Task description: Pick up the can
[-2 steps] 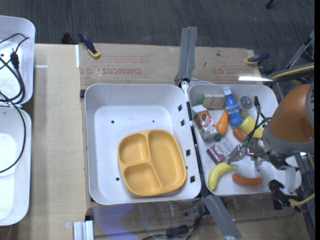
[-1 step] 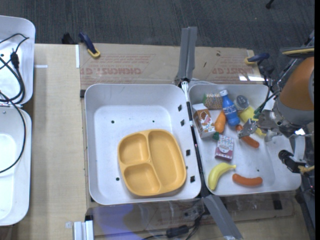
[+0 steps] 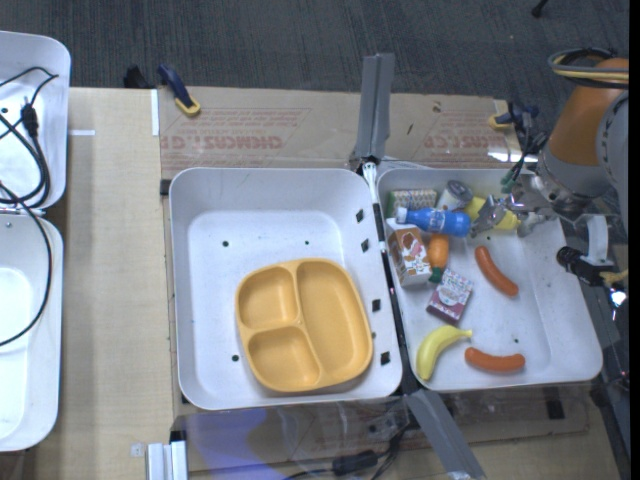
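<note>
Over right bin (image 3: pixel 575 353), gripper (image 3: pixel 497 213) beside can (image 3: pixel 459 192).

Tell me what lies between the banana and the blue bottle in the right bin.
In the camera view, between the banana and the blue bottle lie a small carton, an orange piece and a pink box.

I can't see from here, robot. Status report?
End effector low over right white bin, far corner. Small silver can beside it, ungrasped. Blue bottle crowds can.
</note>
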Tool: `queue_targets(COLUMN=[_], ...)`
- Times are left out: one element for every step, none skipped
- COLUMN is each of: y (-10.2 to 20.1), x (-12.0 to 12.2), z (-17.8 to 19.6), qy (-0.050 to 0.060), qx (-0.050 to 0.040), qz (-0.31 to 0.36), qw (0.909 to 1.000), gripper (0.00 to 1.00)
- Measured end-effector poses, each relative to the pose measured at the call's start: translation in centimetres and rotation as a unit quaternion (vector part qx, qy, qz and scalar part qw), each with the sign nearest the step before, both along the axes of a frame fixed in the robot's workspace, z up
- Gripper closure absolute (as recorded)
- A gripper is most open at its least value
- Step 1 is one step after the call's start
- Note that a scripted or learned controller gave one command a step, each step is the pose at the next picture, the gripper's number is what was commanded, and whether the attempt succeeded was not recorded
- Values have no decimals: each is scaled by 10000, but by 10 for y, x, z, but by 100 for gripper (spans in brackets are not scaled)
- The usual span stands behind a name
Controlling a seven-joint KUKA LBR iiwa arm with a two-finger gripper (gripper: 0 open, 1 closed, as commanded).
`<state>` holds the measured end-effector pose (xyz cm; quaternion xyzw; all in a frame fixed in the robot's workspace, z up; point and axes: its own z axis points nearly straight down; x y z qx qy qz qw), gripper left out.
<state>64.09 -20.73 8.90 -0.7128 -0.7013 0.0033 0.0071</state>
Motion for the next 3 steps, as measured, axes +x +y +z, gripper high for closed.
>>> queue_targets(y=[24,77,35], x=[-90,-132,-60], z=[2,1,2], qy=[-67,-41,-58], qx=[-24,-40,-49], qz=[318,-1967,-1615], qw=[9995,9804,9868], gripper=[0,0,0])
